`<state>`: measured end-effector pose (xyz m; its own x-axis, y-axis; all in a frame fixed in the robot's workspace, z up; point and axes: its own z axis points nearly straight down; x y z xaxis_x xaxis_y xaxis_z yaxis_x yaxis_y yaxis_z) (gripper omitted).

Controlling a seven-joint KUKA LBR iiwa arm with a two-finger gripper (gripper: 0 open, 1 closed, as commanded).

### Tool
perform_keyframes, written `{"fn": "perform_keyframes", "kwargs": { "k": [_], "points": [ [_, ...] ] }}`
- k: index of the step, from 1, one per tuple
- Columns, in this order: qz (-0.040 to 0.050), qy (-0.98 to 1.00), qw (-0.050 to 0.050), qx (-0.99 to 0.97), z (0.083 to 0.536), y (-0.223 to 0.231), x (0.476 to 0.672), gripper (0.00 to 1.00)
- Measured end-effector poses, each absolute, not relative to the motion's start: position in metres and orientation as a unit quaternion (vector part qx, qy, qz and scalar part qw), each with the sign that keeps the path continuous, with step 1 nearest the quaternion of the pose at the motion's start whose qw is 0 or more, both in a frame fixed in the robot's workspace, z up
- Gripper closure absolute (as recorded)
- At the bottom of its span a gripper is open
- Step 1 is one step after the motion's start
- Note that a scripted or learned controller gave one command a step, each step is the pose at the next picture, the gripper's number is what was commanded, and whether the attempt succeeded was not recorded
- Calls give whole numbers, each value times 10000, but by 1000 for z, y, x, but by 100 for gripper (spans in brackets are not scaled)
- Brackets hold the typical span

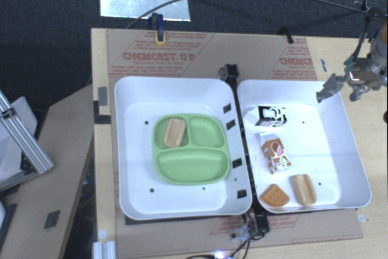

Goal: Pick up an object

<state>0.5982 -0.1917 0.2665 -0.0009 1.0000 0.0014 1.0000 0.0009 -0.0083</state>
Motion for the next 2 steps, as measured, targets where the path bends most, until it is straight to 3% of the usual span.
{"fn": "perform_keyframes", "kwargs": {
  "k": [1, 2],
  "points": [
    [-4, -7084, -10, -7058, 273, -191, 600, 0],
    [5, -7092, 11, -7050, 218, -181, 601, 0]
  ]
}}
